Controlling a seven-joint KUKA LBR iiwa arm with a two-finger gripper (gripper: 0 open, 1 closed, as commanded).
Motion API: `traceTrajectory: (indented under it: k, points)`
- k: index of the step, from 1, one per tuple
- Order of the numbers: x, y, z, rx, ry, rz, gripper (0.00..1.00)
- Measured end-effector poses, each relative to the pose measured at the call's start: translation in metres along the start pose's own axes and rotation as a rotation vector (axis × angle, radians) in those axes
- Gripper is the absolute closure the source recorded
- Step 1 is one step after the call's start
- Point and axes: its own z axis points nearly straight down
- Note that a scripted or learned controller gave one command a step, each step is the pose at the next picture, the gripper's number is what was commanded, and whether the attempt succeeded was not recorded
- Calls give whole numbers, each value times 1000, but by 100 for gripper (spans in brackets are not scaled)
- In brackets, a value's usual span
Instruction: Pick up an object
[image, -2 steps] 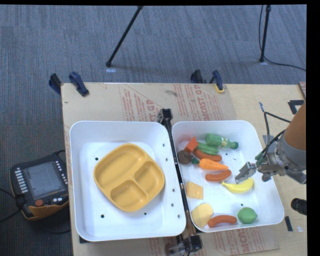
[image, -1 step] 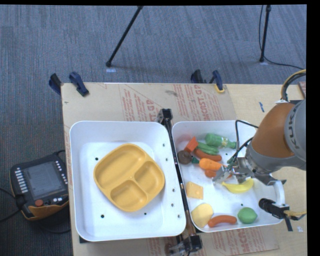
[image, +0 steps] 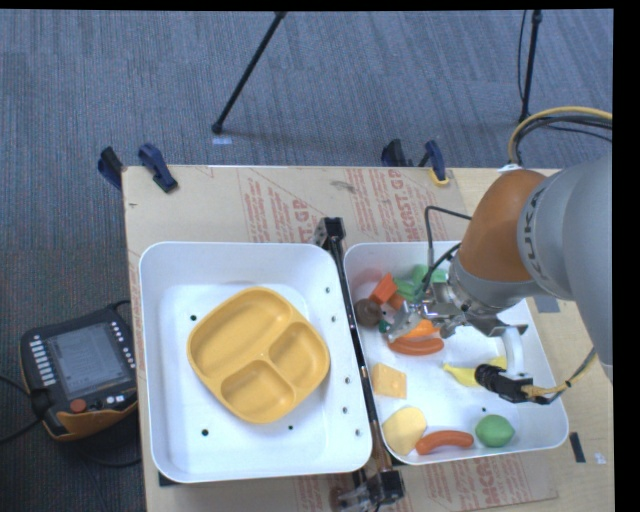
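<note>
Jaws (image: 408, 318), state indiscernible, low in right bin (image: 545, 350) among toy foods, beside orange carrot (image: 416, 345).

Glossy yellow plastic tray (image: 258, 353), smooth white bins (image: 165, 300), printed cardboard bench (image: 250, 200).

high slanted view over both bins (image: 150, 300)

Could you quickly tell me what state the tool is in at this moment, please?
Tool: low in the right bin among the toy food; open or shut cannot be told.
</note>
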Motion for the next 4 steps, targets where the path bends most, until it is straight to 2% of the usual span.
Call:
traceTrajectory:
  k: [1,2,3,4]
  points:
    - [0,0,-9,3,2,1,100]
    - [0,0,-9,3,2,1,0]
    - [-18,-37,12,2,0,3,0]
    - [-17,-36,2,3,2,5,100]
